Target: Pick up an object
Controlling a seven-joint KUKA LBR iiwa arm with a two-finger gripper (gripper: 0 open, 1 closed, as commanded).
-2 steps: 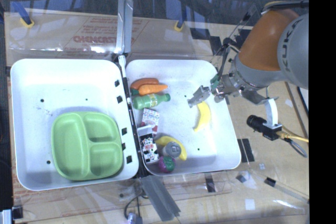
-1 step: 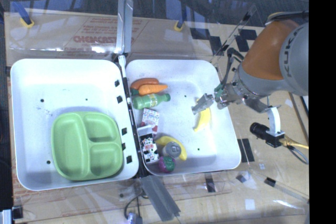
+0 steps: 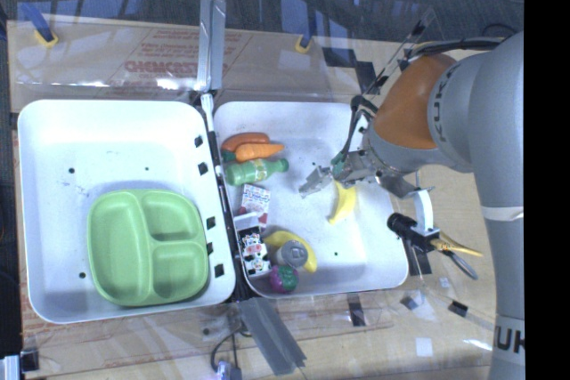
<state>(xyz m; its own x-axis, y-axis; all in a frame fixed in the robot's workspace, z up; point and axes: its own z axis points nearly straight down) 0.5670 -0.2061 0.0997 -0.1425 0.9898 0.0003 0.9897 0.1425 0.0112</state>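
Hovering right of centre, my gripper sits beside the banana for pickup; closure state indeterminable.

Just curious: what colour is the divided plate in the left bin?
Light green: the plate shows best in the camera view from above.

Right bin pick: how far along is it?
Done: the grey arm with the orange band has reached into the shallow white right bin, its claw low beside the yellow banana. In hand: nothing visibly gripped; whether the claw is open is unclear. Left: grasp and lift. The banana, orange carrots and green bottle all lie in the bin.
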